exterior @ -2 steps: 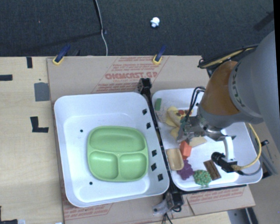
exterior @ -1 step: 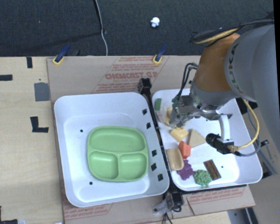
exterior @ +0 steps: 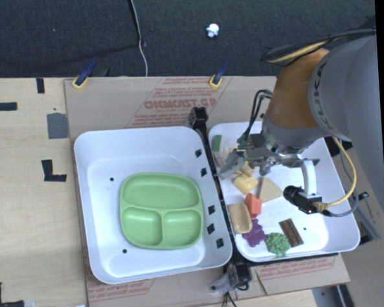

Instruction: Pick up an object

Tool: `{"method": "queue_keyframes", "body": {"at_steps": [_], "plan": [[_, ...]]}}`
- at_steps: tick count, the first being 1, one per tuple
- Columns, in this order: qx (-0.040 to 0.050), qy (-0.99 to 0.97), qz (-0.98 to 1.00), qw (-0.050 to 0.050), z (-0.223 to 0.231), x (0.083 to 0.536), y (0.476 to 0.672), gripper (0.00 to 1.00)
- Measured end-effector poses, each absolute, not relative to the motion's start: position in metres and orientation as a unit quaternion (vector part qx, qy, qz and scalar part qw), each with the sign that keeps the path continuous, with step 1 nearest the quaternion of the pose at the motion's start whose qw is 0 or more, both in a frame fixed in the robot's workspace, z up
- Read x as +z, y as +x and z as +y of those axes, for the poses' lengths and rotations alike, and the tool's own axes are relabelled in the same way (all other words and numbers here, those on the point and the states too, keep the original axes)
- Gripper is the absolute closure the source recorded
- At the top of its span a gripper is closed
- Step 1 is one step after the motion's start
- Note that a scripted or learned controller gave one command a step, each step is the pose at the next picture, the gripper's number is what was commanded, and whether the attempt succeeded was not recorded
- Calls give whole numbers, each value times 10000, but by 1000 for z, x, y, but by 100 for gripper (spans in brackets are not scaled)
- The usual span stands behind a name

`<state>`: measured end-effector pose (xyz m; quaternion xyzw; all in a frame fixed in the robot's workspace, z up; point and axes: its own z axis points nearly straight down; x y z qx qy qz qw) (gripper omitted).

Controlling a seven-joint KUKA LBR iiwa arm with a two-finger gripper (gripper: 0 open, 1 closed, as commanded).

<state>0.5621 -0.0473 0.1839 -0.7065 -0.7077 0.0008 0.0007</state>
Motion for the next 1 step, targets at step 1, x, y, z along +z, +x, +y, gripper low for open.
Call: {"method": "queue_keyframes", "body": {"at_steps": [1], "plan": [[20, -7079, -7063, 17, -68, 184, 513, 0]]}}
